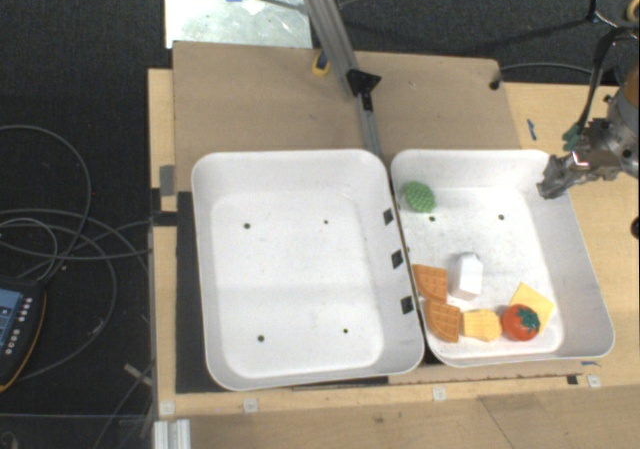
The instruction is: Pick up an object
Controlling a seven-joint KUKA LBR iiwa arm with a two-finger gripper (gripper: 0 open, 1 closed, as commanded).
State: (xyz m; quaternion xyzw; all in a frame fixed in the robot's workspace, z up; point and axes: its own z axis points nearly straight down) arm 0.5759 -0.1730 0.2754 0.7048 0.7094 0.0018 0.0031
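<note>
Two white bins are seen from above: the left bin (290, 267) at centre frame, the right bin (560, 237) beside it. The gripper (555, 180) hangs at the right bin's upper right rim; its finger spread cannot be told. A white block (466, 274), orange waffles (437, 302), red tomato (520, 322) and green ball (419, 197) are scattered there. The isolated ball is judged the easiest target.

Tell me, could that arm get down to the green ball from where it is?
Probably yes. The gripper hangs over the right bin's far right rim, and the green ball lies alone near the bin's far left corner, apart from the other toys, with nothing over it.
</note>
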